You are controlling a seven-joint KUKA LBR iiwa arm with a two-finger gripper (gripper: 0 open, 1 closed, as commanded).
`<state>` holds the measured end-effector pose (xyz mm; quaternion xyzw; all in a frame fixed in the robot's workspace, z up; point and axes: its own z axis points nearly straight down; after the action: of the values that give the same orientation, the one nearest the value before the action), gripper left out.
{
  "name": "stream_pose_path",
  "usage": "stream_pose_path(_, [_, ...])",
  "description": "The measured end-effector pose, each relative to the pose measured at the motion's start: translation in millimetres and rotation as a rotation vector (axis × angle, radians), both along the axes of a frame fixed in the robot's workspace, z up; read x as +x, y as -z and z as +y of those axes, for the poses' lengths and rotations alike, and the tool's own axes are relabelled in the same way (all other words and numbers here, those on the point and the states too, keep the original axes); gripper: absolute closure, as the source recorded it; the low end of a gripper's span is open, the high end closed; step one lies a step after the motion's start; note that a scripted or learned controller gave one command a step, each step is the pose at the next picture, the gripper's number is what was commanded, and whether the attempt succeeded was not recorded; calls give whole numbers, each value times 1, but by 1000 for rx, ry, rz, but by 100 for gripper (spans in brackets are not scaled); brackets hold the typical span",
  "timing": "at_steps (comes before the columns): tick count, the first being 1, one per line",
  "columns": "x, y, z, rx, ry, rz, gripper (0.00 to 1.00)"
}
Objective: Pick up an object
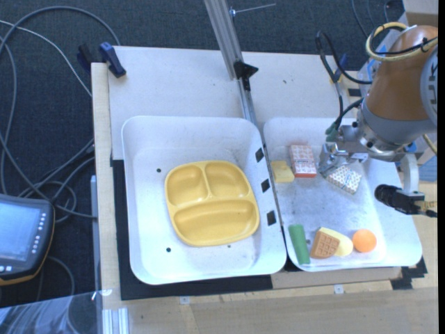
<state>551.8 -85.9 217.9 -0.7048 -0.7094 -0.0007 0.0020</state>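
My gripper (335,161) hangs low over the far part of the right bin (389,218), under the grey and orange arm. Just beside and below it lies a small white box with a red-dotted pattern (345,179), close to or touching the gripper's tip; contact is unclear. A red and white carton (302,160) lies to the gripper's left, with a pale yellow block (281,172) further left. Along the near edge sit a green cylinder (297,243), a waffle-like piece on a yellow wedge (328,243) and an orange ball (364,241).
The left bin (142,207) holds a yellow divided plate (211,202). A metal pole (224,19) rises from the divider between the bins. A black part of the arm (400,199) juts over the right bin's right edge. Cables lie on the floor at left.
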Motion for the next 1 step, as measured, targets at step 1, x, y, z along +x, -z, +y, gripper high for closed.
stream_pose_path(1, [11, 0, 59, 0, -1, -2, 100])
